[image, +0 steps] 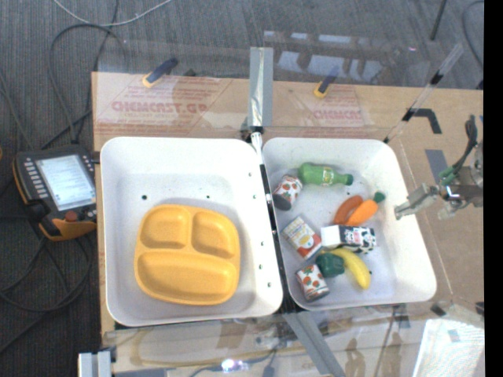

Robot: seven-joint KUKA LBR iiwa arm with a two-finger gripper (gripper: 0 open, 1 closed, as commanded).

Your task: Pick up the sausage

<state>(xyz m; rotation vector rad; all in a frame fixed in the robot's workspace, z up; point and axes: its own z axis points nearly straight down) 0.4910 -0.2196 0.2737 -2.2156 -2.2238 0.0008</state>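
The sausage (346,210) lies in the right bin (393,277), approx. in the middle, slanted, and it touches the carrot (367,206) along its right side. The jaws are at the right rim of this bin, well apart from the sausage; if they are open or closed I cannot tell, the view is too small there. For a good pick, I think the jaws must come down over the sausage's left part, away from the carrot, and close across its short width, not along it; otherwise the carrot may be taken too, or the round body may slip out. Other things in the right bin: a green bottle (324,176) at the top, three small cartons (301,236) on the left side, a milk box (357,237) just below the sausage, a banana (355,267) and a dark green veg. (331,265) beside it. The left bin (157,163) holds a yellow tray (189,254) with 3 compartments, nothing in them.
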